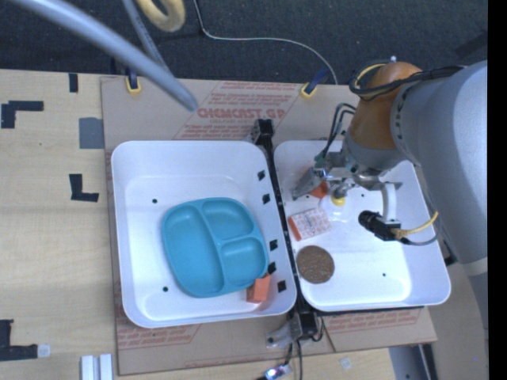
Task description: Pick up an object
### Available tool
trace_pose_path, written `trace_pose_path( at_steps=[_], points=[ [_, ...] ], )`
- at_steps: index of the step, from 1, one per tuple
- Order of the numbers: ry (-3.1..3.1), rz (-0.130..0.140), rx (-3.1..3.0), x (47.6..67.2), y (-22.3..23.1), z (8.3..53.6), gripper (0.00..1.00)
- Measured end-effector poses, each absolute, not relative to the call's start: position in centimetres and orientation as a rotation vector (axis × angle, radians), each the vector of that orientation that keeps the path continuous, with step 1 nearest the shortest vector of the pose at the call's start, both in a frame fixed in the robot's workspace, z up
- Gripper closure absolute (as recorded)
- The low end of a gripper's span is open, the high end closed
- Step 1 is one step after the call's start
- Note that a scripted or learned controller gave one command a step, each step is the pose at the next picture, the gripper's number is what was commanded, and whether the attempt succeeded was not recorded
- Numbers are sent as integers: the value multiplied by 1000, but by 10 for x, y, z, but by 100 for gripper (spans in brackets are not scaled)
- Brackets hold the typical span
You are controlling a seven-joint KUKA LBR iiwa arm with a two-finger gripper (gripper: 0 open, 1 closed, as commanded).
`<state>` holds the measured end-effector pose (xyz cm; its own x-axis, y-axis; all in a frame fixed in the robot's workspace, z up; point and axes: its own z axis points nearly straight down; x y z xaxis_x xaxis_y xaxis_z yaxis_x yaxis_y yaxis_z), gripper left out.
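Pale wooden bench boards (47, 236) carry a brown printed cardboard sheet (230, 113), on which two shallow white plastic bins are set side by side. Low in the right-hand white bin (412, 287) the metal two-finger pincer (321, 182) is seen, below the grey arm's orange band (372, 125); whether its tips are apart or together cannot be told. A small orange piece (318, 189) is seen right at the tips, but a hold on it cannot be confirmed. Just below the pincer a flat rectangular card with red and white print (309, 224) is laid, its long axis running slightly upward toward the arm. Further below, a flat round brown disc with a rough, grainy face (315, 264) is rested on the bin floor. Beside the pincer, on the arm's side, a black cable end with a yellow wire (384, 226) is seen. Across the dividing rims, the left-hand white bin (139, 172) holds a smooth blue plastic plate with three compartments (214, 246), tilted diagonally, and a small orange block (257, 290) touches its near corner.
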<state>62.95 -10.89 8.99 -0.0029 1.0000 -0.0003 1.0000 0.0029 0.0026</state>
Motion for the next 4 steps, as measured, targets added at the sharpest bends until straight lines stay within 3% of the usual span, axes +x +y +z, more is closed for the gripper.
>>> trace_pose_path(
  at_steps=[1,3,4],
  points=[
    [2227,-1,2219,628,-108,99,100],
    [2220,6,2216,630,-103,222,100],
    [2222,3,2219,630,-102,248,100]
  ],
)
